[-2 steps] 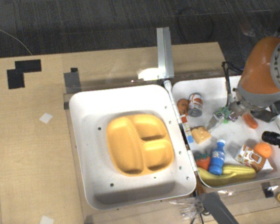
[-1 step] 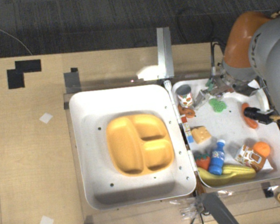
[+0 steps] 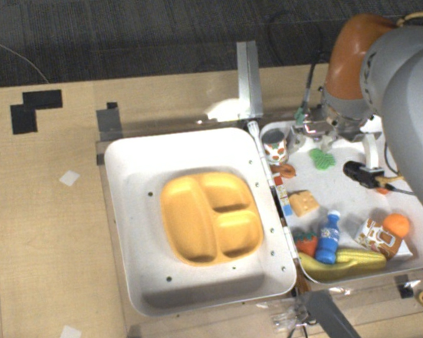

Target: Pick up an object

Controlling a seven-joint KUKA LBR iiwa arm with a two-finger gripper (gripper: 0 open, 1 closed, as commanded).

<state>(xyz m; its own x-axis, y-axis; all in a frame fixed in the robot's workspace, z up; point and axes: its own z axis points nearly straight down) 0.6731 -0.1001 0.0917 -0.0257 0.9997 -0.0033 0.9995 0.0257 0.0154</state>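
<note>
In the camera view the bench (image 3: 49,224) carries two white bins. The left bin (image 3: 136,213) holds a yellow divided tray (image 3: 206,215) lying flat in its middle. The right bin (image 3: 351,204) holds the clutter.

The arm (image 3: 411,99) comes in over the right bin's far right corner. It sets the hand (image 3: 316,129) low over the bin's far edge, toward the far left corner. The wrist hardware masks the hand from above, so I cannot tell whether it is released or clenched, and nothing can be seen gripped in it.

The likeliest target is the green object (image 3: 322,159), small and ragged in outline. It lies on the bin floor just beside the hand, on the side toward the near edge and roughly in line with the hand. It has no clear long axis, so the approach angle should matter little. The move seems to turn on a short shift toward the near edge, then a drop.

A small cup (image 3: 274,146) stands close by against the left wall and could be knocked if the hand drifts that way.

The other things lie well apart from the hand:
- A tan block (image 3: 303,203) sits mid-bin near the left wall.
- A blue bottle (image 3: 328,239) and a banana (image 3: 347,261) lie along the near edge.
- A small box (image 3: 375,235) and an orange ball (image 3: 396,225) sit toward the near right corner.
</note>
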